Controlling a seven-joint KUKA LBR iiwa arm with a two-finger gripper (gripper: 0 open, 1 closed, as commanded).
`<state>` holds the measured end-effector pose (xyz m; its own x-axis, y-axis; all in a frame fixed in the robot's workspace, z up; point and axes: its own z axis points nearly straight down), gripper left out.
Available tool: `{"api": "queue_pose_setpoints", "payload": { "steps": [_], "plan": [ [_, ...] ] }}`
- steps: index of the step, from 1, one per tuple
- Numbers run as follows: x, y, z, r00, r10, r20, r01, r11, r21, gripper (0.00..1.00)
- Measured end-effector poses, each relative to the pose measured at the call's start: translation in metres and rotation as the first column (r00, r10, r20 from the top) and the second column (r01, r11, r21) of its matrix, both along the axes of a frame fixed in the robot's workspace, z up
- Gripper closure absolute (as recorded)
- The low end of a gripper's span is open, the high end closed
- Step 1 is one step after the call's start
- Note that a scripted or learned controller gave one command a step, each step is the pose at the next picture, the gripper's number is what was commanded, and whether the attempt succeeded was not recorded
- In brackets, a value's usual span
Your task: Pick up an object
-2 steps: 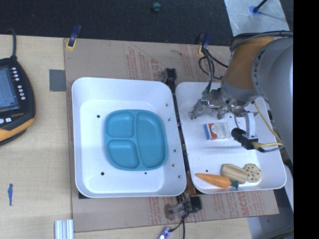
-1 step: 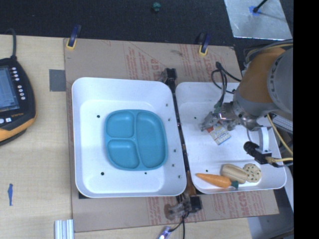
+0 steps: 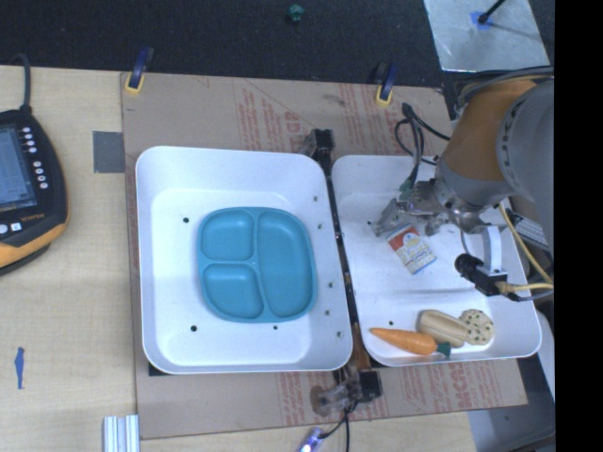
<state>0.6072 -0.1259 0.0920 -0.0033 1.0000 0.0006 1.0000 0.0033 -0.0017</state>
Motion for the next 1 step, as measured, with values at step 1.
{"api": "queue_pose_setpoints", "payload": {
  "steps": [1],
  "plan": [
    [0.0000, -0.0009, 0.0103, 1.000, 0.002, -0.001, -0.002, 1.000, 0.000, 1.00]
  ]
}}
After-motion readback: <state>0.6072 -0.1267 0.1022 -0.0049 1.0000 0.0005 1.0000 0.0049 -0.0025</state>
